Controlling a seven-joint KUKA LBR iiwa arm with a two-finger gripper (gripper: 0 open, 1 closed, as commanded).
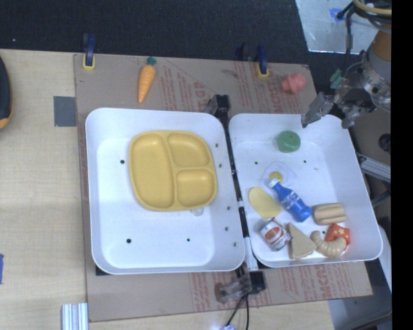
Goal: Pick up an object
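Bottle (290,201) — blue, lying slanted mid right bin (330,146) | likely light, stiff, slick; grasp across its body | gripper (328,113) at bin's 1 o'clock rim — fingers spread, empty

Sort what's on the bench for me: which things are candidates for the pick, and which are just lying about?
Pick candidates, right bin:
green round piece
blue bottle
yellow flat piece
small can
hot dog bun
wedge slice
red-orange toy
The gripper is above this bin's far edge.

Lying about:
yellow divided plate, left bin
carrot
pink piece
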